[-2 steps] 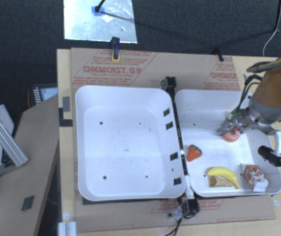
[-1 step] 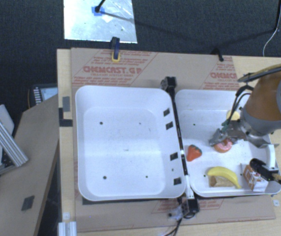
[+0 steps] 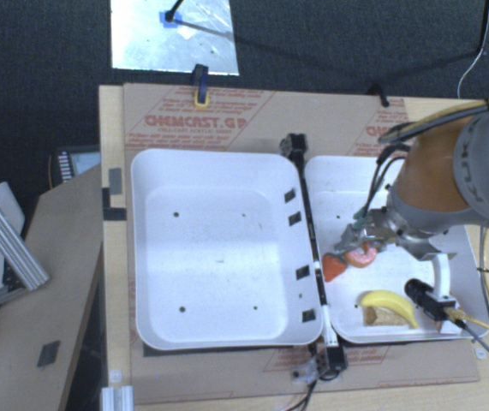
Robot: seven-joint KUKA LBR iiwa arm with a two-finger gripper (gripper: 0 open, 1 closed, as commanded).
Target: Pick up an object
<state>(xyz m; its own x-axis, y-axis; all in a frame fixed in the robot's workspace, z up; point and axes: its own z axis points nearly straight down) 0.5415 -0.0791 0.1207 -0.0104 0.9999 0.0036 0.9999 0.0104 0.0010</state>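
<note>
Almost there, but nothing is picked up yet.
Nearest in the right bin (image 3: pixel 338 178) lie a banana (image 3: pixel 387 301) and a brown piece (image 3: pixel 384 317); further back, a red toy (image 3: pixel 336 267) and pink toy (image 3: pixel 364 256) sit right under the gripper (image 3: pixel 357 236). I cannot tell if it grips anything. Its arm (image 3: pixel 450 174) bends down from the right.

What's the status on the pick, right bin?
Gripper low in right bin, over pink item and red item; grasp unconfirmed. Banana and brown item lie apart near front wall. Nothing in the way.
</note>
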